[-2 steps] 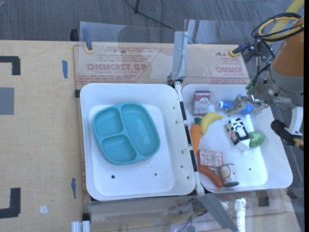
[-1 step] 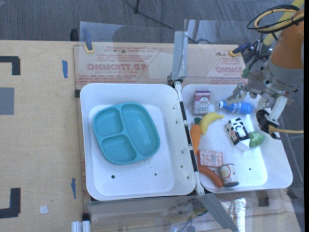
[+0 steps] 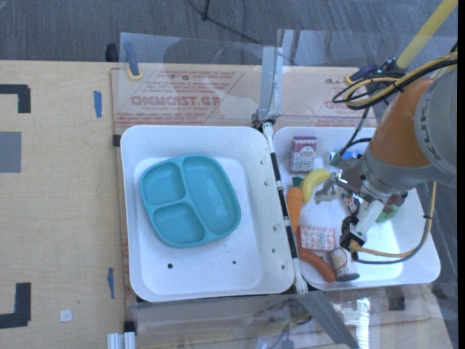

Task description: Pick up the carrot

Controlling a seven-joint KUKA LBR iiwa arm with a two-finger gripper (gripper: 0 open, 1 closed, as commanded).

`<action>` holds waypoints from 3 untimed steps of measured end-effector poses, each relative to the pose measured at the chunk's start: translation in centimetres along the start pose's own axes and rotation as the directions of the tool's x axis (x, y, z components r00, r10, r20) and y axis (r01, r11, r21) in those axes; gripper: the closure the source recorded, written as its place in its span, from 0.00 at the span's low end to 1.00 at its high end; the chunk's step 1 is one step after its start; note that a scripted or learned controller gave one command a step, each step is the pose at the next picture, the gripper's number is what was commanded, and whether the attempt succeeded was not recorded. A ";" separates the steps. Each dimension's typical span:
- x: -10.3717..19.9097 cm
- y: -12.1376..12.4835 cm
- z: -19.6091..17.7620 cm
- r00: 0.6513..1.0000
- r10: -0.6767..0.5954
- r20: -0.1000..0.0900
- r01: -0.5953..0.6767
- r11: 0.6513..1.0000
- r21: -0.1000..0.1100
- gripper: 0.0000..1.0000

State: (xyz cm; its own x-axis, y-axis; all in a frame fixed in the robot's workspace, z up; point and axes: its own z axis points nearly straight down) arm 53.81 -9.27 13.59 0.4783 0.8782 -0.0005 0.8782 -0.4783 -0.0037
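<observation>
1 carrot (image 3: pixel 295 209) lies in the right bin (image 3: pixel 408 259), lengthwise against the bin's left wall, with its green top pointing to the far end. It rests free on the bin floor, with nothing holding it.

1 banana (image 3: pixel 315 182) lies just beside the carrot's top, on its right. The gripper (image 3: pixel 333 188) hangs low over the bin, right of the banana and near the carrot but apart from it. Whether the gripper is open or closed cannot be told from this view. The arm (image 3: pixel 407 133) reaches in from the right, its orange band above the wrist, and it bends down and leftward over the middle of the right bin.

Other contents of the right bin:
- 1 small carton (image 3: pixel 304 153) at the far end, beyond the banana.
- 1 red and white packet (image 3: pixel 317 237), just past the carrot's tip.
- 1 long red-orange item (image 3: pixel 317 265) at the near edge; its kind cannot be told.
- 1 can (image 3: pixel 340 262), touching that item on its right.

The left bin (image 3: pixel 251 262) holds 1 teal plate (image 3: pixel 190 200) with 3 compartments.

The 2 white bins sit side by side on a pale wooden bench (image 3: pixel 58 195) marked with 2 blue tape strips (image 3: pixel 97 104). Grey carpet (image 3: pixel 73 6) lies beyond the bench.
</observation>
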 end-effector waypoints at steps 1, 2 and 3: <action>0.2 1.6 4.7 1.000 0.007 -0.004 -0.007 1.000 -0.007 0.00; -0.1 1.7 3.7 1.000 0.011 -0.001 -0.011 1.000 -0.010 1.00; 8.9 0.0 -4.9 0.999 -0.043 0.000 0.043 0.999 -0.002 1.00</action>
State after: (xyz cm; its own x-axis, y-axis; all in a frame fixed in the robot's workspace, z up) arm 58.09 -1.47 18.44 0.4400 0.8980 -0.0005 0.8980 -0.4400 -0.0017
